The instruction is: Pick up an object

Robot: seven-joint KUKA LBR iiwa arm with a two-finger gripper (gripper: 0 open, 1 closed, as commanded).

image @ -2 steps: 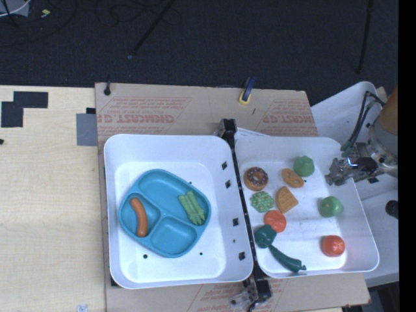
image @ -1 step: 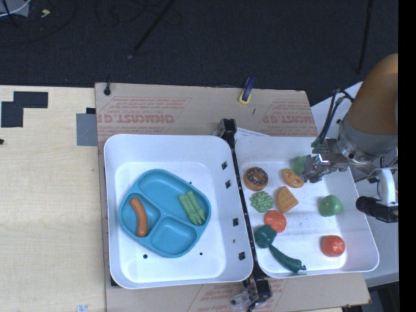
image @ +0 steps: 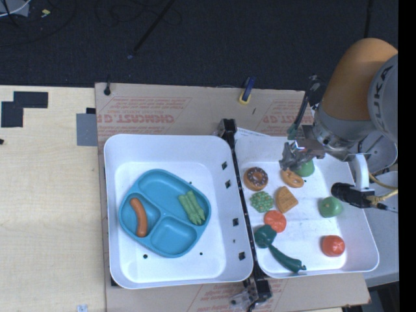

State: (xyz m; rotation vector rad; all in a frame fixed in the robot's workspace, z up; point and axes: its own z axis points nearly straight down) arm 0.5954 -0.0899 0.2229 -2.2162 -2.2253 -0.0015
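Camera view, orange toy (image: pixel 292 178) under pincer (image: pixel 294 162)

Wooden bench (image: pixel 45 200) under cardboard sheet (image: pixel 169 112) bearing two white bins (image: pixel 130 149).

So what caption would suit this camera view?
Robot gripper reaching into the right bin of toy food, beside a blue tray.
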